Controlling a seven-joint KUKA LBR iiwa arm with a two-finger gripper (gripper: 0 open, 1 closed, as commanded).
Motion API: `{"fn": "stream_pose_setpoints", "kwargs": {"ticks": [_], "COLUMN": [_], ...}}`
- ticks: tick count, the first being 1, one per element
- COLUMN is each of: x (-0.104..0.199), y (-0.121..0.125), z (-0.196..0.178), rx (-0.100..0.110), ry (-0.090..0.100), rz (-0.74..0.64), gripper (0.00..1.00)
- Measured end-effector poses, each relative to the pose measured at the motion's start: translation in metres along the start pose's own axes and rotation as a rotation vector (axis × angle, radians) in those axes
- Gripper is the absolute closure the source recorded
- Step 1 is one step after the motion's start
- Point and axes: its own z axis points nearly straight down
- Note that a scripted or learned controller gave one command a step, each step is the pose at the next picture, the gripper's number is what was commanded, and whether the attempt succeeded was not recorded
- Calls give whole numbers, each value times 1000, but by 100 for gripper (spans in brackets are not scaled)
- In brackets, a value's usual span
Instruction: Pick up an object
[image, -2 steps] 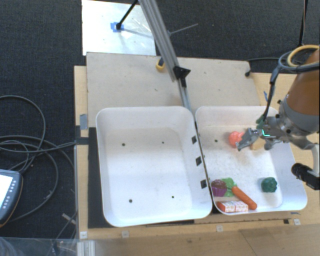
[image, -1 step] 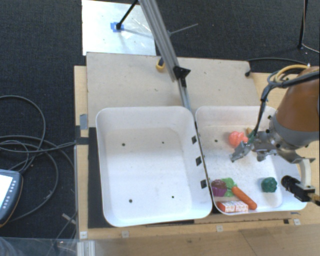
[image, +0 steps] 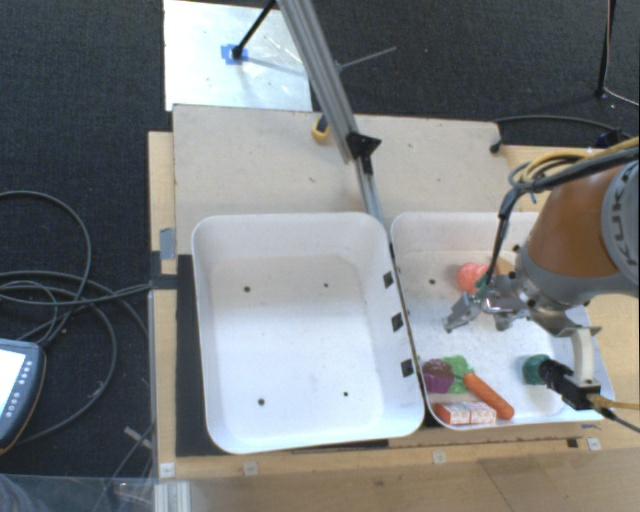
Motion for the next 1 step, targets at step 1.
{"fn": "stream_pose_setpoints", "kwargs": {"ticks": [1], "x": [-7], "y": [-5], "z": [59], "rx": [1], "ry": [0], "rz": [1], "gripper": [0]}}
